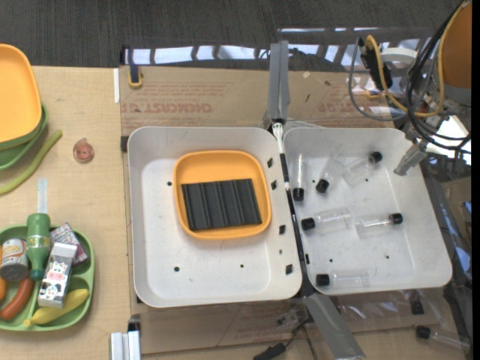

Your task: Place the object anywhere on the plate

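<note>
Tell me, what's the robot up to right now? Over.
Gripper at right bin's far right edge, nothing seen held. Clear vials lie scattered in that bin. Orange plate in left bin, dark ribbed block already on it.

Open white floor is showing all around the square orange plate (222, 193) in the left white bin (150, 276), widest toward the near edge. A black ridged rectangular pad (222, 204) is covering the plate's middle. In the right white bin (431, 257), clear black-capped plastic tubes (328, 220) are lying scattered, leaving bare floor along the near right side.
</note>
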You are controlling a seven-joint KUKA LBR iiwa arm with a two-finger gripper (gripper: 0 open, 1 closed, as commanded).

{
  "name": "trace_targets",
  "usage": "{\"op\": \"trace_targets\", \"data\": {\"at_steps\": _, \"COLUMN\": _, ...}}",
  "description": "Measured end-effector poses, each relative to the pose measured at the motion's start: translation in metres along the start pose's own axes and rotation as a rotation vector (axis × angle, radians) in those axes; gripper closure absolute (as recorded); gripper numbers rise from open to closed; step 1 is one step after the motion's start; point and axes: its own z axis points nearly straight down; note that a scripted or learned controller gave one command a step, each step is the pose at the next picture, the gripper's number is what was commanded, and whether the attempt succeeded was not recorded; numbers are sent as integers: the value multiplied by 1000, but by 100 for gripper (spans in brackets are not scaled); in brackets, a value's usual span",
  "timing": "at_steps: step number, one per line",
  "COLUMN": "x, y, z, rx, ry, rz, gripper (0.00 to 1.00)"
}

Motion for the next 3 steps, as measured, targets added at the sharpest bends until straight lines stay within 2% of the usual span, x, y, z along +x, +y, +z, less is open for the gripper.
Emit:
{"op": "trace_targets", "data": {"at_steps": 2, "x": 4, "y": 7, "z": -3, "rx": 1, "ry": 1, "rz": -353, "gripper": 0}}
{"op": "trace_targets", "data": {"at_steps": 3, "x": 5, "y": 6, "z": -5, "rx": 1, "ry": 2, "rz": -353, "gripper": 0}}
